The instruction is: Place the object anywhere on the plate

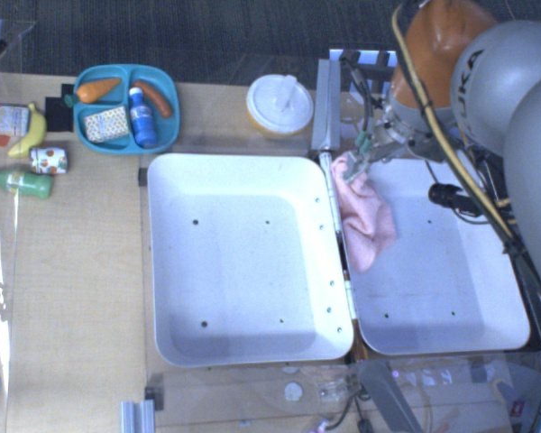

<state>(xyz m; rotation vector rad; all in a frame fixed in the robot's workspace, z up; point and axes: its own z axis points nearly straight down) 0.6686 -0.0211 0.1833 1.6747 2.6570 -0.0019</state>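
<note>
A banana (pixel 30 131), a can (pixel 48 160) and a green bottle (pixel 18 182) (possibly toys) lie beside the left bin (pixel 243 332).

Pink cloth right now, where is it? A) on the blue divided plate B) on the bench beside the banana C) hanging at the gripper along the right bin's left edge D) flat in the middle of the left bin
C: the pink cloth hangs from the gripper over the left edge of the right bin, beside the divider, well away from the blue plate.

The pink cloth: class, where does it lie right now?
The pink cloth hangs at the right bin's upper-left corner, against the divider beside the left bin, with the end effector at its top.
</note>
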